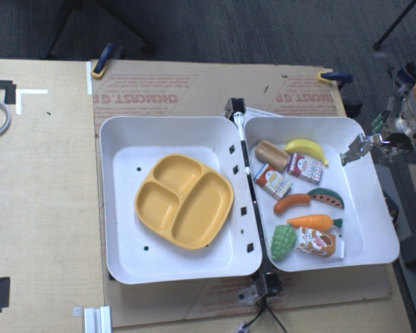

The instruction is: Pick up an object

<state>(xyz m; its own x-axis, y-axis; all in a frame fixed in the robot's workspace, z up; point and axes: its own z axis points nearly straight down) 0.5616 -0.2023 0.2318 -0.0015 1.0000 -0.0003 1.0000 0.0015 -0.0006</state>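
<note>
Approach step: gripper [353, 151] at right bin's [374, 207] right rim, fingers' state unclear, probably nothing held. Toys clustered in bin; banana [305, 147] nearest. Next: move left over it, then descend.

A divided plate [184, 200] lies in the left bin [118, 255]; toys fill the right bin [374, 248].

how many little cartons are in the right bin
3. One carton sits under the banana, one lies below the hot dog bun, and one lies under the carrot.
</note>
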